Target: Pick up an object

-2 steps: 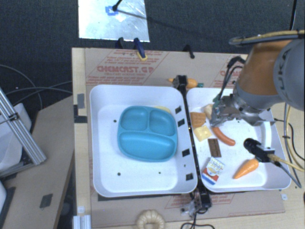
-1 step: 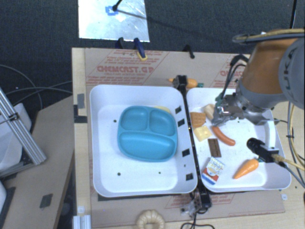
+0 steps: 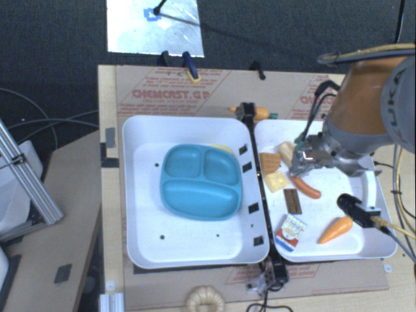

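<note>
My gripper (image 3: 299, 166) hangs low over the upper middle of the right bin (image 3: 370, 244), just above the upper end of a red sausage (image 3: 306, 188). A pale bread roll (image 3: 286, 152) lies close to its left. A cheese-yellow block (image 3: 275, 181) and a brown cracker (image 3: 269, 162) sit near the bin's left wall. Further down lie a brown chocolate bar (image 3: 293, 201), a small printed carton (image 3: 290, 231) and an orange carrot (image 3: 335, 229). The view does not show anything held.
The left bin (image 3: 140, 226) holds a blue divided plate (image 3: 200, 181), with a yellowish thing (image 3: 221, 149) peeking out behind it. An orange item (image 3: 260, 114) lies on the cardboard behind the bins. The arm's bulk covers the right bin's upper right.
</note>
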Robot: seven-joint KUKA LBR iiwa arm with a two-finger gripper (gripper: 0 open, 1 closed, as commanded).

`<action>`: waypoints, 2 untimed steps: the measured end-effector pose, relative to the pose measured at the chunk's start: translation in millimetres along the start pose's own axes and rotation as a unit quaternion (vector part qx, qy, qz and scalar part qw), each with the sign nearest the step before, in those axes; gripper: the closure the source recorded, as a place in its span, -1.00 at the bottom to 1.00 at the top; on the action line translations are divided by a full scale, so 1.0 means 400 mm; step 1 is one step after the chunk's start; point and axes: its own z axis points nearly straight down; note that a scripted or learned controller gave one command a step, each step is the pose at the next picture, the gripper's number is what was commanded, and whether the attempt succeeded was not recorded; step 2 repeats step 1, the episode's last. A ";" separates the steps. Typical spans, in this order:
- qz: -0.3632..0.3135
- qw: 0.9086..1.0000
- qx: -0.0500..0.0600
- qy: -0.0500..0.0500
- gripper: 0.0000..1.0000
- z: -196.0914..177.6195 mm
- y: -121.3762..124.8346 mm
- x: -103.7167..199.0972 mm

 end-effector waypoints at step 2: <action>-0.002 1.000 -0.001 0.000 1.00 -0.010 0.022 0.024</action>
